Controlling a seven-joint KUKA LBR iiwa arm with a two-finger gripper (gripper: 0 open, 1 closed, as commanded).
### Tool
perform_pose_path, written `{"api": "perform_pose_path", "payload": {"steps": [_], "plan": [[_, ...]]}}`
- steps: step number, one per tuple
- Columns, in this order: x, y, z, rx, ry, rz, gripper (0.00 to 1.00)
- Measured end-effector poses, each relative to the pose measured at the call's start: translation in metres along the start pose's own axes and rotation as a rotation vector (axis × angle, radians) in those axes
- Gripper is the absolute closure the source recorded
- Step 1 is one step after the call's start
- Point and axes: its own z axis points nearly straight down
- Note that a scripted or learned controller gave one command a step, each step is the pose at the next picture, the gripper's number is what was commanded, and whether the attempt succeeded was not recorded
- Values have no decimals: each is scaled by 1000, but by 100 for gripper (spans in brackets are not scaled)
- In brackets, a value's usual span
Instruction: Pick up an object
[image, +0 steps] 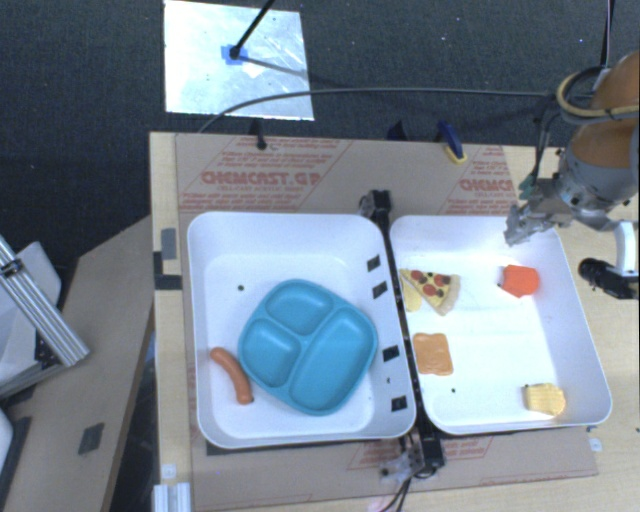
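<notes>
Gripper (522, 226) hovers over the right bin's (585, 350) upper right corner; whether its claw is apart, I cannot tell.
An orange block (520, 281) lies just below it. The cardboard (300, 170) reads "CHEMCAST GP".

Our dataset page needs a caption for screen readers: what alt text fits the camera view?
A grey arm's gripper hangs over the far right corner of the right bin, which holds a pizza slice, red block, orange slice and yellow piece. The left bin holds a blue plate and a sausage.
</notes>
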Motion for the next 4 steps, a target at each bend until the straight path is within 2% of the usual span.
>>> {"api": "perform_pose_path", "payload": {"steps": [1,2,4], "plan": [[-5,5,-65,-2,-1,-1,100],[-5,6,-81,2,0,-1,100],[79,-27,-69,6,3,-4,100]]}}
